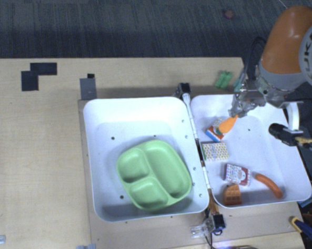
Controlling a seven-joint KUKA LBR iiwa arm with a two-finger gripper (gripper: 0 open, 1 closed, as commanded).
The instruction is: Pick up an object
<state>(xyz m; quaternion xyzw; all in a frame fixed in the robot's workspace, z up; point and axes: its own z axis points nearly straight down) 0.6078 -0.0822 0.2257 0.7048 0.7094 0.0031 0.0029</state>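
My gripper [238, 110] hangs over the back of the right bin [285, 161]. Right at its tip, on the lower-left side, is a small orange carrot-like piece [227, 125]; whether it is gripped I cannot make out. A small orange, white and blue box [214, 134] lies against that piece. Further forward lie a speckled square pad [214, 152], a red and white packet [236, 174], a brown block [232, 194] and an orange sausage shape [268, 185].
The left bin [102, 151] holds a green divided plate [153, 173]. A ridge [195, 140] separates the two bins. A small green object [223, 79] lies on the bench behind the right bin. The arm's orange band [288, 39] looms at the upper right.
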